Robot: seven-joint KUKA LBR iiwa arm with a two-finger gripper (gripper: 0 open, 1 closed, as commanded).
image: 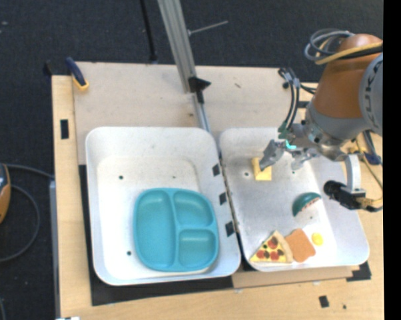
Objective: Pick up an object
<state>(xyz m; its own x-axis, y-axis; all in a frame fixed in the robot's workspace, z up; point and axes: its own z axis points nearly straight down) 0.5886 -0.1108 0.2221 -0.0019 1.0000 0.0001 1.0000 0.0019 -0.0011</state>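
My gripper hangs over the back of the right bin, open, with nothing between its fingers. Its left finger ends right beside a yellow cheese-like block lying on the bin floor. Further forward lie a green and red watermelon-like piece, a pizza slice, an orange bread-like piece and a small yellow item.
The left bin holds a teal divided plate. An aluminium post rises behind the bins. The arm's orange band and cables sit at the right, with a black fitting over the right bin's edge.
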